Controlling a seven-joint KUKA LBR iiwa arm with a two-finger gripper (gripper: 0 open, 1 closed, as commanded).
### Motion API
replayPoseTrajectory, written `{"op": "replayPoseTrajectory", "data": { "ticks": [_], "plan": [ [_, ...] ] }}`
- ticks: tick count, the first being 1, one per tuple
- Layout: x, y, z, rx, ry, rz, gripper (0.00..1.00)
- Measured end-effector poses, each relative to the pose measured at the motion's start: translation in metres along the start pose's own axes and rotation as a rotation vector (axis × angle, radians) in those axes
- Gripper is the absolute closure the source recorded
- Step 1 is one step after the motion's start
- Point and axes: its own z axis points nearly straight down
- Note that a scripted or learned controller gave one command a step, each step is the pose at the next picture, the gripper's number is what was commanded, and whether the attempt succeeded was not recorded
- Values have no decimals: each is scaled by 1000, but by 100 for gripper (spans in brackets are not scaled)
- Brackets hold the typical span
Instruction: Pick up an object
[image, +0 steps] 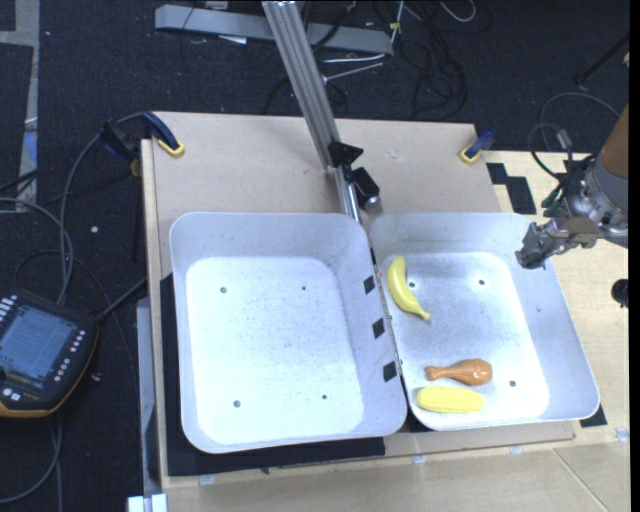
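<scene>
Right bin (560, 350): banana (404, 288) well left of hand (533, 250).

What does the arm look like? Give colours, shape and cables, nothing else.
The arm comes in at the right edge of the camera view: a grey metal wrist under an orange-brown band. Thin dark cables loop beside it. The gripper is a small, dark, blocky head, too blurred for finer detail.

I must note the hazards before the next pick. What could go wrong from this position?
1. The drumstick and corn cob lie almost touching, so the gripper may knock one while closing on the other.
2. The banana lies near the right bin's inner wall, so a finger may hit it.
</scene>
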Motion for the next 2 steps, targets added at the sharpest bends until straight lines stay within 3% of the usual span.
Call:
{"op": "replayPoseTrajectory", "data": {
  "ticks": [2],
  "plan": [
    [98,32,-7,3,2,-4,100]
  ]
}}
